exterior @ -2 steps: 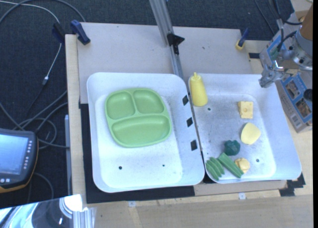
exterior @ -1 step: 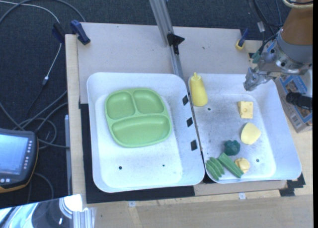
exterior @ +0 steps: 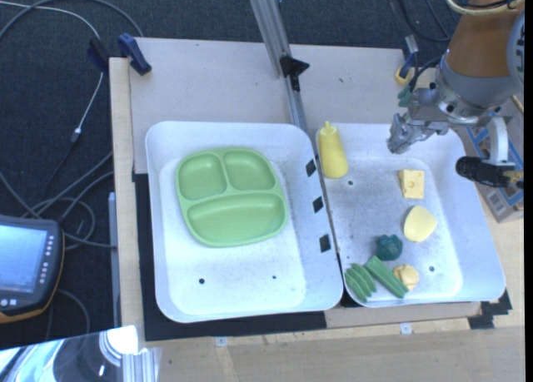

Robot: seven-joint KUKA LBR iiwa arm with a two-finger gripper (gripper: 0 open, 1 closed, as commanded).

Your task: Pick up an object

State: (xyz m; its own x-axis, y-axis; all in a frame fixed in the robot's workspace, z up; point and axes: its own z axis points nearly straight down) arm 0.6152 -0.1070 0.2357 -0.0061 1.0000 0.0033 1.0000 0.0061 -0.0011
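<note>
- Camera view: my pincer (exterior: 405, 136) hangs over the far end of the right bin (exterior: 475, 230), with nothing between its tips; whether it is open or closed I cannot tell.
- In that bin a yellow bottle (exterior: 332, 151) lies against the left wall, well left of my pincer.
- A yellow cheese block (exterior: 411, 183) sits just below my pincer, apart from it.
- Nearer the front lie a yellow lemon (exterior: 419, 224), a dark green broccoli (exterior: 388, 247), green bean pods (exterior: 375, 279) and a small yellow piece (exterior: 406, 275).
- The left bin (exterior: 166, 272) holds a green divided plate (exterior: 231, 196).
</note>
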